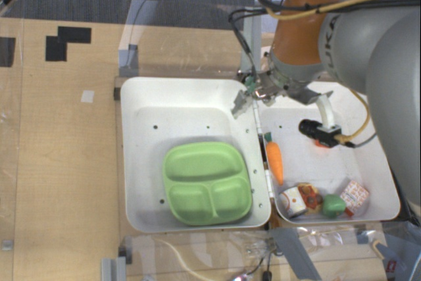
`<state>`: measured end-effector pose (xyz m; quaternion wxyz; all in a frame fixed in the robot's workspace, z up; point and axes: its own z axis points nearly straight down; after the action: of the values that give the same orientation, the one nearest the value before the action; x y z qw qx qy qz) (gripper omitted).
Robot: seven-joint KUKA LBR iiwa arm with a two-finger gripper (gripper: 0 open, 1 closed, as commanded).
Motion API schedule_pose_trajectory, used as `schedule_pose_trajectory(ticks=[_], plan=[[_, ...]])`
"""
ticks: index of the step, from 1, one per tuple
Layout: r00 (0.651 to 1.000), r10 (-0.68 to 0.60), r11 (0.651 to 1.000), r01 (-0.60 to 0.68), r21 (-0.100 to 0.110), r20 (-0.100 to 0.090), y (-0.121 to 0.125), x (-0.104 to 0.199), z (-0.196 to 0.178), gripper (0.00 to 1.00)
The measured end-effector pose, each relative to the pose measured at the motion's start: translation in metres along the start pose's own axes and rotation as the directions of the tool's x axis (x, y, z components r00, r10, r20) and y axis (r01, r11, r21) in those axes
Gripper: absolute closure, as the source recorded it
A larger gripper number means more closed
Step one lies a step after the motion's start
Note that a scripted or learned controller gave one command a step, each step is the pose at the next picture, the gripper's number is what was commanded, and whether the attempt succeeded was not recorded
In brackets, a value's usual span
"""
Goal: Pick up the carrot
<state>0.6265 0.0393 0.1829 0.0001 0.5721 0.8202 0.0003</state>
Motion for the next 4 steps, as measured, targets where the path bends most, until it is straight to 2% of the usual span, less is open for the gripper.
schedule_pose_trajectory(ticks=[1,2,3,4], plan=[[1.000,-0.007,1.000,0.007,-0.001,0.001,-0.081,-0.029,-0.001,0.00],[1.000,-0.008,1.000,0.008,-0.003,0.001,-0.052,0.042,-0.081,0.00],[0.964,-0.267,0.964,0.267,0.000,0.000,-0.133,-0.025,-0.047,0.00],[0.934,-0.358,0.934,0.358,-0.001,0.000,-0.113,-0.010,0.000,0.00]])
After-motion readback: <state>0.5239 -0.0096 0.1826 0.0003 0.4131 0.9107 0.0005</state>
